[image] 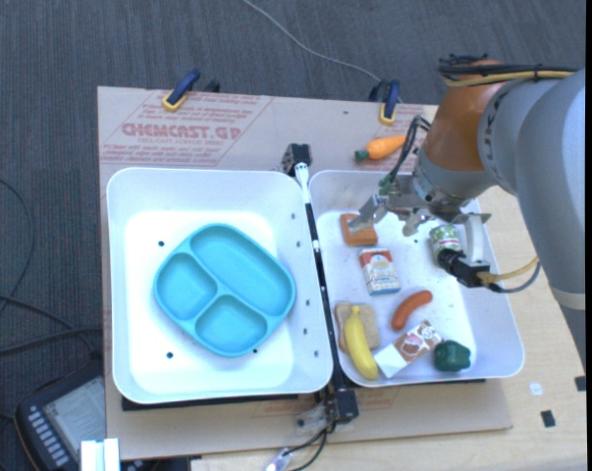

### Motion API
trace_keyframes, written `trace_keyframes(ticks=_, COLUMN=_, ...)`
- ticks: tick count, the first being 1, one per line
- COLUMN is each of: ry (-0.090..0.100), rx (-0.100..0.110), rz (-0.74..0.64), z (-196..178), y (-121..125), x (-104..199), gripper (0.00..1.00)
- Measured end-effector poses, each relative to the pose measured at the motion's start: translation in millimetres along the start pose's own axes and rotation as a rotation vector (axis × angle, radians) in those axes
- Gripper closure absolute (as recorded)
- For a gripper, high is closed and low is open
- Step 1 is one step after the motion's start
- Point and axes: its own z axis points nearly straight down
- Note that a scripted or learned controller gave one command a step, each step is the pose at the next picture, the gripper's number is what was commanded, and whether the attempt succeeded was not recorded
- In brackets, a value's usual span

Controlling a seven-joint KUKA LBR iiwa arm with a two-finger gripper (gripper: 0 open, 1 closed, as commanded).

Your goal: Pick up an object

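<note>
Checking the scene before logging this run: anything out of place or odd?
Yes: a toy carrot lies outside both bins, on the bench behind the right bin. The other food items sit inside that bin, and the blue divided plate lies flat in the left bin.

You've got the gripper low over the right bin, fingers spread, just beside the orange-brown block. Banana, sausage, carton nearby. Blue divided plate in the left bin.

Lab bench with clamped bins
</note>
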Motion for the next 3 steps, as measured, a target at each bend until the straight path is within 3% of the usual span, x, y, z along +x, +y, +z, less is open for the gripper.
trace_keyframes(ticks=1, ry=-0.003, rx=0.006, rz=0.001, z=31, y=-58, x=8, gripper=0.0)
trace_keyframes(ticks=2, ry=-0.004, rx=0.003, rz=0.002, z=21, y=-57, x=7, gripper=1.0)
trace_keyframes(ticks=3, ry=0.0, rx=0.013, rz=-0.001, z=-66, y=-112, x=72, gripper=1.0)
